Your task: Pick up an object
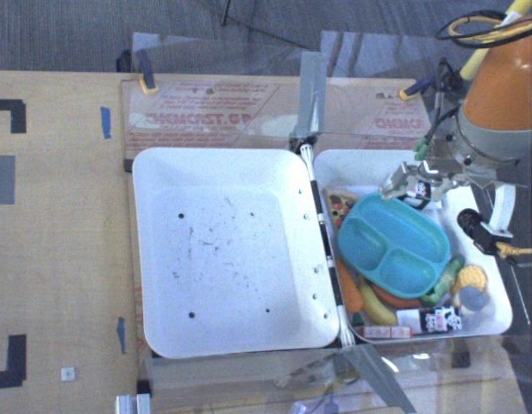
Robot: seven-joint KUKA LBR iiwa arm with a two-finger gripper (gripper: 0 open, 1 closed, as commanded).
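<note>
**Over the crowded bin, at the counter's right end**

I reach in from the right, my grey arm [494, 136] with its orange band [498, 93] hanging over the far edge of the right bin [507, 322]. My jaws [414, 182] sit low above that bin's upper rim, just beyond the blue divided tray [395, 241]; from this height I cannot tell whether they are apart or together, and nothing shows between them.

The counter [50, 257] is pale wood, marked with black corner brackets and short strips of blue tape. Behind it lies dark grey carpet crossed by a thin cable. A flattened cardboard sheet [214, 110] with red print sits under the bins' far sides.

The left bin [153, 179] shows a white floor speckled with dark flecks. The right bin is packed: the blue tray lies tilted on top, covering much of the pile. An orange carrot-like piece [350, 290] and a yellow banana shape [378, 309] poke out beneath its lower edge, with a yellow corn cob [471, 276] at the right.
</note>
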